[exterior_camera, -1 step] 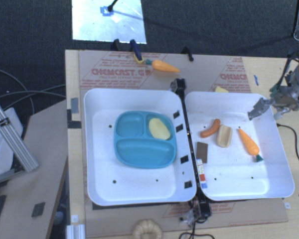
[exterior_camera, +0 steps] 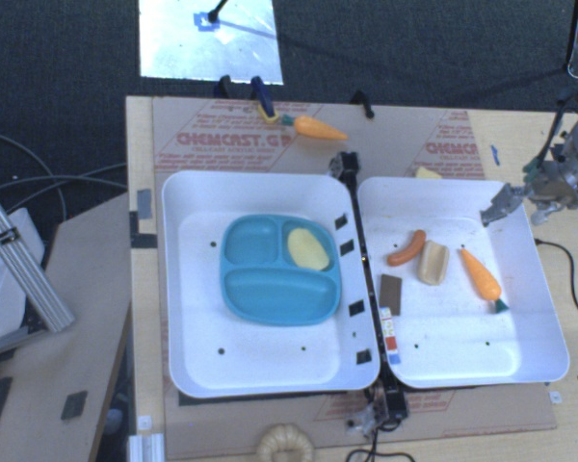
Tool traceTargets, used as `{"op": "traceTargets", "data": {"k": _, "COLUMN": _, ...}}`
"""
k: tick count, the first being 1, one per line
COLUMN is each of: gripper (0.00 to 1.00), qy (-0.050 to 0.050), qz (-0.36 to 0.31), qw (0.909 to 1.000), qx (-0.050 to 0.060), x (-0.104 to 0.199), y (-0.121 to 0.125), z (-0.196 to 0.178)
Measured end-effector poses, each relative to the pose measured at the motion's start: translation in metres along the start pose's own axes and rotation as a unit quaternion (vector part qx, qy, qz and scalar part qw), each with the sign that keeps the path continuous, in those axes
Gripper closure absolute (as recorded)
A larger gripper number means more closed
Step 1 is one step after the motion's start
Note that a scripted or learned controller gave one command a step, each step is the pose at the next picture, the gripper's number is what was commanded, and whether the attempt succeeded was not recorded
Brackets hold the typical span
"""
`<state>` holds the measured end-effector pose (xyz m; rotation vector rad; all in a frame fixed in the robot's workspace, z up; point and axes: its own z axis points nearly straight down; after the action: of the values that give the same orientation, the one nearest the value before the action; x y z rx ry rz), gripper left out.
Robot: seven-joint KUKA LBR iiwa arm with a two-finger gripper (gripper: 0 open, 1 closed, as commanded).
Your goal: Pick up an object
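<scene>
Looks early in the pick: nothing lifted yet, the whole grasp left to do. On the left, in the left bin (exterior_camera: 202, 354), a blue divided plate (exterior_camera: 270, 296) with a pale yellow piece (exterior_camera: 308, 248) in its upper right compartment. Behind the bins, on the board, a stray toy carrot (exterior_camera: 318, 128). In the right bin (exterior_camera: 482, 354), from its left side across: a brown block (exterior_camera: 390, 293), a reddish sausage (exterior_camera: 407, 248), a beige chunk (exterior_camera: 433, 263) just beside it, then an orange carrot (exterior_camera: 481, 275), all lying flat. At far right, above that bin's upper right corner, the gripper (exterior_camera: 496, 210), near the orange carrot but apart from it, carrying nothing visible; cannot tell whether open or closed.
</scene>
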<state>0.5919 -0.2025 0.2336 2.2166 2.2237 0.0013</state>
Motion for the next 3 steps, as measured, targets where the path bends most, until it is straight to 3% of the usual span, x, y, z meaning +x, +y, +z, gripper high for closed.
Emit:
{"op": "traceTargets", "data": {"k": 2, "gripper": 0.0, "qy": 0.001, "qz": -0.001, "qw": 1.0, "qx": 0.002, "x": 0.003, "y": 0.014, "z": 0.119}}
{"op": "traceTargets", "data": {"k": 3, "gripper": 0.0, "qy": -0.001, "qz": -0.001, "qw": 1.0, "qx": -0.002, "x": 0.003, "y": 0.016, "z": 0.148}}
